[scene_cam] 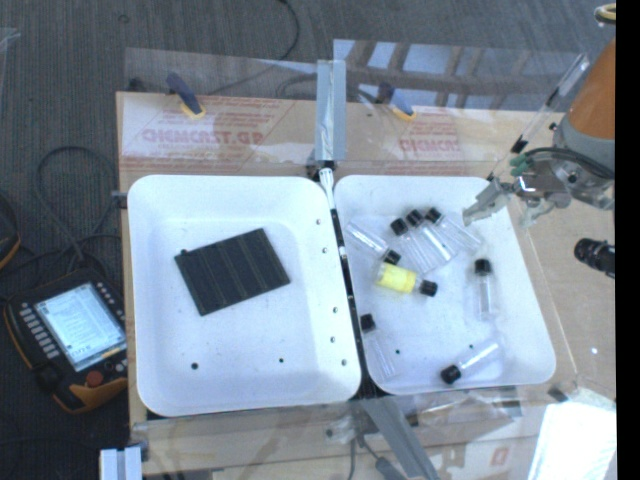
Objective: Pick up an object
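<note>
The gripper (pixel 487 204) hangs over the upper right corner of the right bin (pixel 535 353), its 2 fingers spread apart with nothing between them, tips just above the bin's far rim. The step in hand looks like the approach to a grasp, so the task is at its start.

To do it well, I would choose a target that lies apart from its neighbours. The cluster of clear vials (pixel 425 238) with black caps just beside the gripper is crowded, several touching or nearly so, and a descent there risks nudging 2 at once or closing on a cap edge. The yellow vial (pixel 397 280), near the middle of the bin towards its left wall, is the easiest to read and has some bare floor around it; its long axis runs roughly left to right, so the fingers should straddle it across the short side. The clear vials will likely be slippery and may roll, so a centred, square closing matters.

The vials are small cylinders, mostly transparent with black caps; 1 lies near the front edge (pixel 470 360), another stands off at the right (pixel 484 290). In the left bin (pixel 150 368) lies a dark ribbed flat pad (pixel 232 270), tilted, too flat for an easy pinch
</note>
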Motion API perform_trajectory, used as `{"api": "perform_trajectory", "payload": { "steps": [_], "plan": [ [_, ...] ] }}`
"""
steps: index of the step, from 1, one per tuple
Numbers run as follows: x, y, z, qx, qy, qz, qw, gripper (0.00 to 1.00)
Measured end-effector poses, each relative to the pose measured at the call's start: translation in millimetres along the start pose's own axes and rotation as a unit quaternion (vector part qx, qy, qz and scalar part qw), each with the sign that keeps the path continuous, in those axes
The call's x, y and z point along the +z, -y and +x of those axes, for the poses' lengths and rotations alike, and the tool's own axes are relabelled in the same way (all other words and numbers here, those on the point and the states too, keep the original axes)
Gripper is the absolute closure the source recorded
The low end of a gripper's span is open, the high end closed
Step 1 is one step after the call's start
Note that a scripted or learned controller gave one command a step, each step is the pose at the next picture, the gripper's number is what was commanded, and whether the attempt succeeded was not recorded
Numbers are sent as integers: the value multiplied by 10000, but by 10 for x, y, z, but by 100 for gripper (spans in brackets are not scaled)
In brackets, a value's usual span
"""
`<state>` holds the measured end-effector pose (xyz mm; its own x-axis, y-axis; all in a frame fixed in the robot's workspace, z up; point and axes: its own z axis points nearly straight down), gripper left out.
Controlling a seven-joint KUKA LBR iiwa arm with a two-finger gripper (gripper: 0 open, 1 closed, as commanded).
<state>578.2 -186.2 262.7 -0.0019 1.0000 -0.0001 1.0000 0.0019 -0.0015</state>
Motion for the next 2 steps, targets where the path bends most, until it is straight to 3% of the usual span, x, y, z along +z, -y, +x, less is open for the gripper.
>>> {"api": "perform_trajectory", "payload": {
  "steps": [1,2],
  "plan": [
    [1247,-66,-84,-185,0,6,9998,0],
    [1723,-84,280,-291,18,-76,9995,0]
  ]
}}
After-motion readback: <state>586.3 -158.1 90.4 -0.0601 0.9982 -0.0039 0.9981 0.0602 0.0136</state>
